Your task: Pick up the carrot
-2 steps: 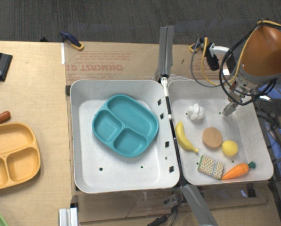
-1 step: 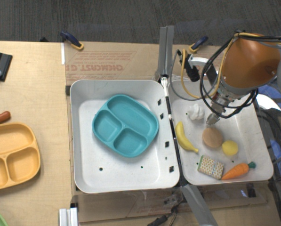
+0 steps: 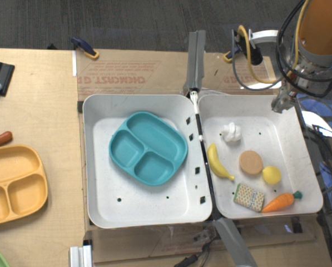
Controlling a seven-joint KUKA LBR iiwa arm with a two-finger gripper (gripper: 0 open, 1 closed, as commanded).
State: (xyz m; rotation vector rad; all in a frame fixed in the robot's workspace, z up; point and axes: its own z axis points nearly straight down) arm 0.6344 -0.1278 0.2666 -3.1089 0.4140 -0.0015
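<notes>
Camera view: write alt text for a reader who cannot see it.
An orange carrot lies in the near right corner of the right white bin, beside a banana, a lemon, a tan round disc and a patterned sponge. The gripper hangs over that bin's far right rim, away from the carrot. The left bin holds a teal divided plate.

You're seeing bright, even overhead light glaring off the white bins [image 3: 99, 121]; blur is softening the arm [image 3: 320, 26] at two o'clock.

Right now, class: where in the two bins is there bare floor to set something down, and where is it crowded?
Free: the left bin's floor around the teal tray, and the right bin's upper right. Crowded: the lower right, where banana, sponge and carrot cluster.
</notes>
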